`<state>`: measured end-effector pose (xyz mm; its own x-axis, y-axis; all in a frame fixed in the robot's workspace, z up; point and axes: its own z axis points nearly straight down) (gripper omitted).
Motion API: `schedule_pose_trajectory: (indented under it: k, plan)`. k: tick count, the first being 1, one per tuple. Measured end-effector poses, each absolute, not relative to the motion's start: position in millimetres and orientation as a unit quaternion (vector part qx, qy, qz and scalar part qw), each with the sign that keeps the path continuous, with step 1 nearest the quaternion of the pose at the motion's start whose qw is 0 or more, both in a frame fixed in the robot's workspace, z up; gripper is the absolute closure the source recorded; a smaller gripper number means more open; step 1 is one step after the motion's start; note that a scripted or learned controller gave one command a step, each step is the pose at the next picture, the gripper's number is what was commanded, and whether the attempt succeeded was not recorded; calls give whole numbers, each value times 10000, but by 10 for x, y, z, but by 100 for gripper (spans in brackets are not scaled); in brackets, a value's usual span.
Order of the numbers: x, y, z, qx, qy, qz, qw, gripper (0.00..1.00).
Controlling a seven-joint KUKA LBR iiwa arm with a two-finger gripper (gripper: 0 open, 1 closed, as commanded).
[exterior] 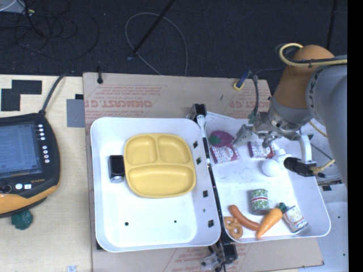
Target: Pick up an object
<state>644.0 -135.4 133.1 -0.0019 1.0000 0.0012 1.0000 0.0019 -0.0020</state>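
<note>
The right bin [317,208] carries the loose objects. A purple-and-white pouch [222,146] lies flat near its back left corner. A small red-and-white packet [260,149] lies near the back edge, with a white egg-like ball [271,167] just in front of it. A green-labelled can [259,200] stands upright near the middle. Along the front edge lie a pretzel [232,226], an orange sausage [244,219], a carrot [269,222] tilted toward the right, and a small tipped jar [295,219].

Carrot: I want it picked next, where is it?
The carrot lies near the right bin's front edge, between the sausage and a small can.
</note>
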Motion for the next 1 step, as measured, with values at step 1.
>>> schedule_pose_trajectory:
  k: [1]
  plan:
    - [5650, -992, 1123, -7075, -7067, 15, 25, 0]
